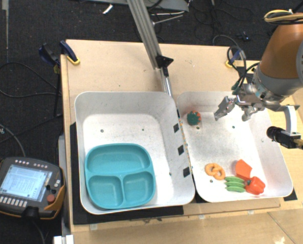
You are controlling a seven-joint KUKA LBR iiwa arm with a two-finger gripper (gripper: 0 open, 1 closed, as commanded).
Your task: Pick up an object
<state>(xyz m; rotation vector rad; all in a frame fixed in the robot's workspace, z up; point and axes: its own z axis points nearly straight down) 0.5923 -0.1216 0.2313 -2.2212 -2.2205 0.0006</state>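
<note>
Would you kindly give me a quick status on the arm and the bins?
End effector open, nothing between its fingers, above the right bin. Nearest toy: small green-and-red piece, to its left. Pretzel, green pods, orange block at front. Path clear.

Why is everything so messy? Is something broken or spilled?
Nothing looks broken or spilled. The toy foods lie loose in the right bin, the teal tray sits flat in the left bin, and the gripper hangs open above.

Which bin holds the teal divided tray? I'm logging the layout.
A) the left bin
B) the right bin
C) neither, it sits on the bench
A: the tray lies inside the left bin, while the right bin holds the small toy foods.
</note>
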